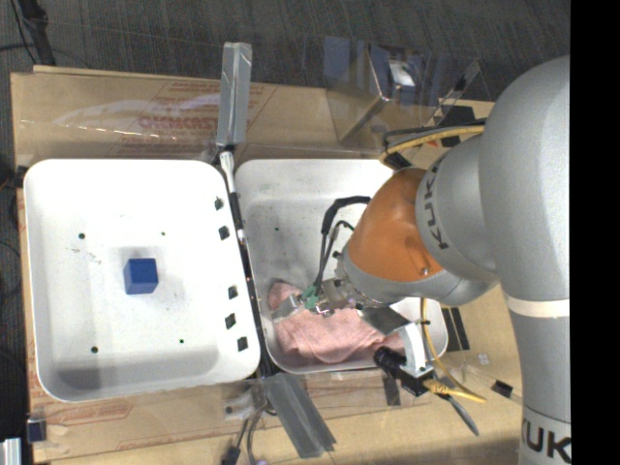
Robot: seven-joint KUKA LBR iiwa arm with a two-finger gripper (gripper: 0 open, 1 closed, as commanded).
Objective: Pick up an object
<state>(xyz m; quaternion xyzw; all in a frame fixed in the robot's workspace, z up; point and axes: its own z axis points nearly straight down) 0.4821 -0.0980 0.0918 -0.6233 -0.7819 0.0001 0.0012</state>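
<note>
So in the overhead camera view the arm (465, 221) comes in from the right and is bent down into the right bin (291, 192), near its front edge. The hand (325, 300) sits right at the top edge of a pink cloth (325, 337) that's lying crumpled along the front of that bin. My guess is it's low like that because the cloth is the obvious thing to grab on that side.

How wide the hand is, I honestly can't tell; the wrist and the orange band cover most of it from this angle. Can't say whether it's actually got any cloth either.

The other candidate is a small blue cube (141, 275) sitting alone in the middle of the left bin (58, 192), well apart from the arm.
</note>
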